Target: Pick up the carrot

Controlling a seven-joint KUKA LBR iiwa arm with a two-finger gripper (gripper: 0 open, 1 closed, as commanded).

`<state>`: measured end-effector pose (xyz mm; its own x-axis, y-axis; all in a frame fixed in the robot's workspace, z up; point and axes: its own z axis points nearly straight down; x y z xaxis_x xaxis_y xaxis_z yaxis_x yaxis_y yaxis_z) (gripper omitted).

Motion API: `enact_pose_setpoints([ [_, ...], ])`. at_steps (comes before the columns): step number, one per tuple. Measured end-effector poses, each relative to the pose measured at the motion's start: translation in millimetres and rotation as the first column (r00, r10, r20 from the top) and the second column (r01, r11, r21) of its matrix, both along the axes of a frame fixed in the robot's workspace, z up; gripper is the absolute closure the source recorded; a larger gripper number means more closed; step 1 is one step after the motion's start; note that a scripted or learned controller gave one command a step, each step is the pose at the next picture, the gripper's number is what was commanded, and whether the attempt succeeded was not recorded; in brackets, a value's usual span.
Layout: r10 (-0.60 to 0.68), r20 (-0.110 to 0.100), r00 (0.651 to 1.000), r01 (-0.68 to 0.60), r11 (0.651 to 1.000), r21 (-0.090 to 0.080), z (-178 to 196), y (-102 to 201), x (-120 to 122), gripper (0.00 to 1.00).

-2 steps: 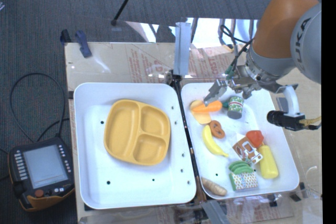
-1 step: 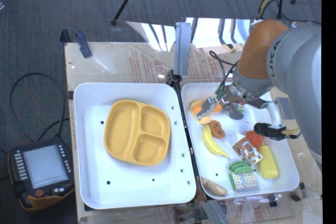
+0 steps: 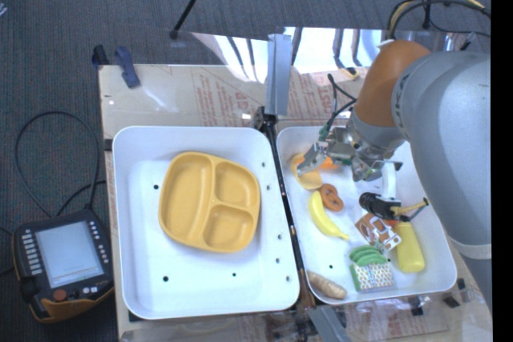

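The carrot (image 3: 307, 163) is a small orange piece in the upper left corner of the right bin (image 3: 437, 272), partly covered by the gripper. My gripper (image 3: 322, 151) comes in from the right and sits directly over the carrot, low in the bin and touching or nearly touching it. Whether the carrot is actually gripped is hidden by the gripper's body.
Just below the carrot lie a pale round piece (image 3: 310, 179), a brown ring-shaped item (image 3: 330, 198) and a banana (image 3: 327, 219). A yellow bottle (image 3: 409, 247), green slices (image 3: 366, 255) and a tan roll (image 3: 327, 284) fill the bin's lower part. The left bin (image 3: 136, 276) holds a yellow divided plate (image 3: 211, 201).
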<state>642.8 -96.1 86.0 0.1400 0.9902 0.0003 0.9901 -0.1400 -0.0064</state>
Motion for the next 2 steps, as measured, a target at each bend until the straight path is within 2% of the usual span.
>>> enact_pose_setpoints([
  [1, -0.317, 0.002, 0.949, 0.317, 0.949, -0.001, 1, 8, 1, 0.0],
  [2, -0.593, -0.003, 0.805, 0.593, 0.805, -0.005, 0, -14, -1, 0.0],
])
